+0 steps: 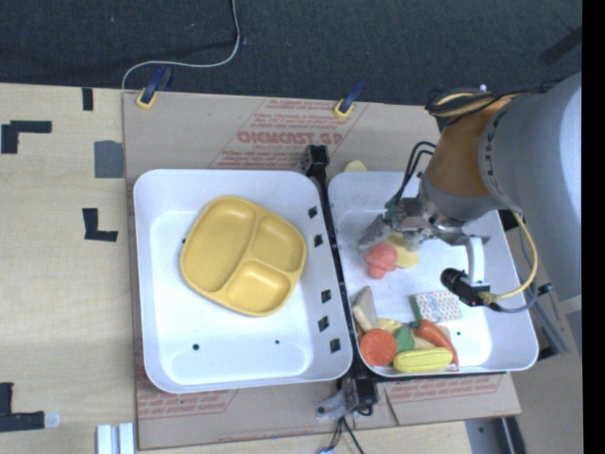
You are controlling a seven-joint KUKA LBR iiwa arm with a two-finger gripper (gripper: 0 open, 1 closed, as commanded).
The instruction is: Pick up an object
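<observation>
Camera view: the gripper (pixel 382 237) is poised just above a pink toy (pixel 381 260); nothing seems lifted yet, and finger state cannot be told.

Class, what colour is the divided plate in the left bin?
Yellow: the divided plate shows plainly in the camera view, lying in the left bin.

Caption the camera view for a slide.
Gripper poised above pink toy in right bin; yellow tray in left bin.

carpet (pixel 284 17): dark, across frame top | bench (pixel 57 282): pale wood, black marks at left | cardboard (pixel 274 135): printed sheet, clamped at upper edge | cable (pixel 222 36): white, upper left
</observation>
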